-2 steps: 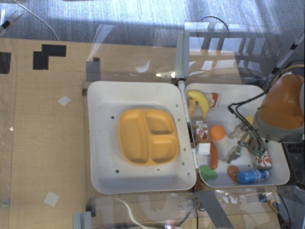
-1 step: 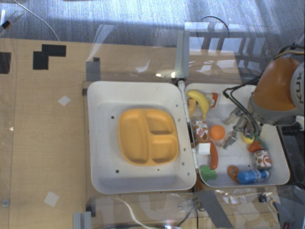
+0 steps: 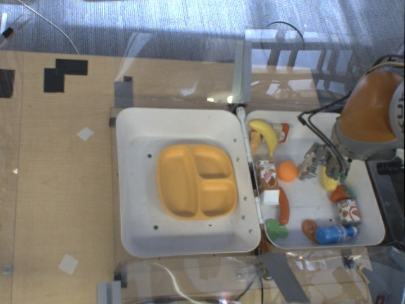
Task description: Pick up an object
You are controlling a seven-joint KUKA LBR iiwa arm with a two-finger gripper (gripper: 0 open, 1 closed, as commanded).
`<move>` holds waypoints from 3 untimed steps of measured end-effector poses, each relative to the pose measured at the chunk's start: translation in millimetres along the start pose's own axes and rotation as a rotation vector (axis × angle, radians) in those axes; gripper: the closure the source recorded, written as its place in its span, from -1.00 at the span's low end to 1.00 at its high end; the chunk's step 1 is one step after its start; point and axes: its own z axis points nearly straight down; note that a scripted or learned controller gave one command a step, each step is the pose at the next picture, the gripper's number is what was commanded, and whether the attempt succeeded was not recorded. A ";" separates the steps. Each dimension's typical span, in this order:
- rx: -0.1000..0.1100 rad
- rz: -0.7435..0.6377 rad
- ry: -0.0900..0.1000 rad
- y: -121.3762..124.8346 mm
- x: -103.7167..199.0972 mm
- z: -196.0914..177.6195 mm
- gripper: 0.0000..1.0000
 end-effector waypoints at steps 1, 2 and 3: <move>-0.002 -0.005 -0.008 1.7 -2.6 -12.1 1.00; -0.003 -0.010 -0.017 3.1 -5.1 -24.4 1.00; -0.003 -0.011 -0.016 3.3 -4.9 -23.9 -1.00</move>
